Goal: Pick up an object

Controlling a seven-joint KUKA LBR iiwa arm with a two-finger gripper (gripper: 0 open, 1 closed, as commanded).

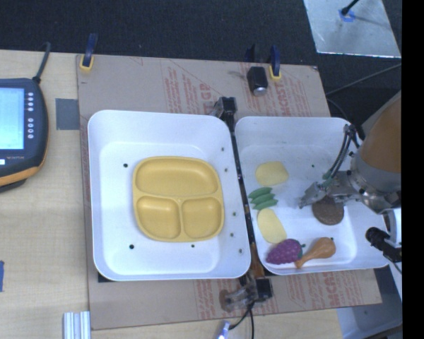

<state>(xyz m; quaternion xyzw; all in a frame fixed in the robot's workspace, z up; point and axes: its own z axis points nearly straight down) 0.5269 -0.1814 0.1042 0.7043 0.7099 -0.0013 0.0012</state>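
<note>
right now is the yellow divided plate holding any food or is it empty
Empty. The yellow divided plate lies flat in the left bin, its three compartments bare. The toy foods all lie in the right bin.

A single fixed camera hangs above the worktop (42, 246) and looks down at a slant, its upper edge reaching past the bench to dark floor beyond. It sits far enough back to take in both the left bin (99, 189) and the right bin (297, 129) whole, along with the cardboard sheet (184, 83) under them and a handheld control pad (10, 133) at the left edge. The arm (381, 154) enters from the right side, cut off by the frame.
</note>
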